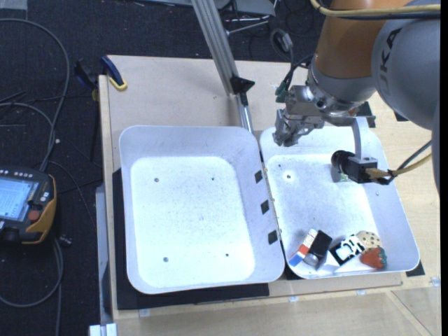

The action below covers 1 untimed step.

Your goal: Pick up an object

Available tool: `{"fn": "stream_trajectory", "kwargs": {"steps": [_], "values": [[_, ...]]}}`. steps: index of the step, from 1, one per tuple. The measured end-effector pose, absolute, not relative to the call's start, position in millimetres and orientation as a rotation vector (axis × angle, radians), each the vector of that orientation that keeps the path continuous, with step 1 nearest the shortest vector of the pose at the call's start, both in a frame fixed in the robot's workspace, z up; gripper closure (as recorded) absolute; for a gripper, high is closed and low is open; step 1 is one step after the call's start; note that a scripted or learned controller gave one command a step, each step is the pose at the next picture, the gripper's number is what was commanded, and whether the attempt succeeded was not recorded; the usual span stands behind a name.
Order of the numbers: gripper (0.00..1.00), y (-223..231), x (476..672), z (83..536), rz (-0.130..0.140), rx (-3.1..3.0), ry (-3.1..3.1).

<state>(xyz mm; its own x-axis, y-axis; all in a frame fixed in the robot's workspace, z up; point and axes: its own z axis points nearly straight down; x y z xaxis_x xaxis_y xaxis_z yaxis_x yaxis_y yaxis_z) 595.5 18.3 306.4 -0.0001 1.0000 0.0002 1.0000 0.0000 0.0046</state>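
White plastic lies under me: two shallow white bins side by side on a pale wooden bench [175,89]. My gripper [287,136] hangs at the upper left corner of the right-hand white bin [316,194], just above its rim and close to the seam where the two bins meet. I cannot tell how my jaws stand, as they show only as a dark grey lump from this angle. Nothing shows between them.

The things to pick are well apart from me, crowded into the lower right corner of that same bin. Furthest left is a small red, white and blue block [302,253], with a black rectangular block [320,244] touching it on the right. Next is a black-and-white patterned box [345,250]. Right of that a pale spotted lump [368,239] sits just above a red strawberry-shaped toy [375,258], against the bin's right wall.

The left-hand white bin [128,161] fills the middle of the frame, its floor speckled with fine dark dust. A slanted aluminium strut [213,40] runs from the top of the frame down to the seam between the bins. At the far left edge, off the bench, an orange and grey handheld pendant with a lit screen [21,205] rests among black cables.
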Motion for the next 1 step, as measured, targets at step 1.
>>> {"fn": "stream_trajectory", "kwargs": {"steps": [1], "values": [[1.00,46.4,577.7,354.3,0.005,2.217,2.223]]}}
